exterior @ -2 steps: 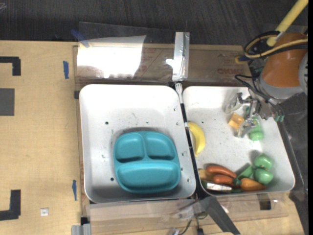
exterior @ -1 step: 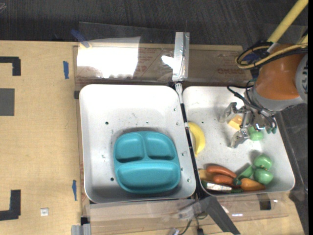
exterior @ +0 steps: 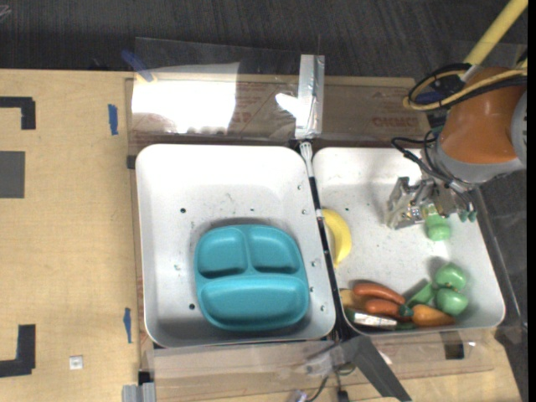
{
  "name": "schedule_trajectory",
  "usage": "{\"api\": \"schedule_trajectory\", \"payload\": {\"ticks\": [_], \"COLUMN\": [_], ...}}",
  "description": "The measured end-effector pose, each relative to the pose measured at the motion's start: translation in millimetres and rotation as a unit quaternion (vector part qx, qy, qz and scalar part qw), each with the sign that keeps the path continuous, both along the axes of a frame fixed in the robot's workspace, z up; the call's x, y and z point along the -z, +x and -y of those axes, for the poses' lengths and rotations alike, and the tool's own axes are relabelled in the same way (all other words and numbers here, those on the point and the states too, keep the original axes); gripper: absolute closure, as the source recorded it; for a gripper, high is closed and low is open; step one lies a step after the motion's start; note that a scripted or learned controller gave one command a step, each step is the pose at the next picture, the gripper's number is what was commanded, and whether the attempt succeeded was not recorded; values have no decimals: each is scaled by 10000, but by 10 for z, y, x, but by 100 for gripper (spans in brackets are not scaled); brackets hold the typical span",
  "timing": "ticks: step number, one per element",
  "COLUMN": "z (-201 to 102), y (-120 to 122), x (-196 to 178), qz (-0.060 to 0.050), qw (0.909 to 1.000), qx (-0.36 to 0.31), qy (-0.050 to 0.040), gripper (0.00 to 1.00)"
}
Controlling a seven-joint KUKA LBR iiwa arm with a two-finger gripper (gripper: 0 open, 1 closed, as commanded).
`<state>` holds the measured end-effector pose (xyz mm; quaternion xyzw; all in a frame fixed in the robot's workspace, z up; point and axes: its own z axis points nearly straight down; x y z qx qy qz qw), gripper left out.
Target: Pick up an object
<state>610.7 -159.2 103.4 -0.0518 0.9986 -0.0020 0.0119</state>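
Small green object (exterior: 437, 227) in the upper right part of the right bin (exterior: 360, 174), lying on the white floor, touching or just beside the tip of the tool (exterior: 412, 210). Whether pinched by that tool or merely next to it: cannot tell. Tool metallic, angled down and leftward into the bin from the grey arm (exterior: 477, 132) with its orange band at the right edge of the frame; spread or pressed together, cannot tell from this slant.

Lower in the same bin, toward the bottom right corner, a cluster of toy produce: two green round pieces (exterior: 450, 278), stacked close together, and below and left of them an orange carrot-like piece (exterior: 431, 314) and a red-orange pepper-like piece (exterior: 377, 292), all touching or nearly so. Yellow banana (exterior: 337, 233) at the left wall of the right bin, well apart from the tool.

Left bin (exterior: 167, 182) beside it, holding a teal divided tray (exterior: 250, 276) in its lower half. Both bins on a tan surface (exterior: 59, 224) with blue tape marks.
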Motion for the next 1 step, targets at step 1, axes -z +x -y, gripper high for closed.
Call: {"api": "schedule_trajectory", "payload": {"ticks": [1], "z": [-431], "y": [-167], "x": [-1460], "qz": [-25], "qw": [9995], "qx": [-311], "qy": [-3], "gripper": [100]}}
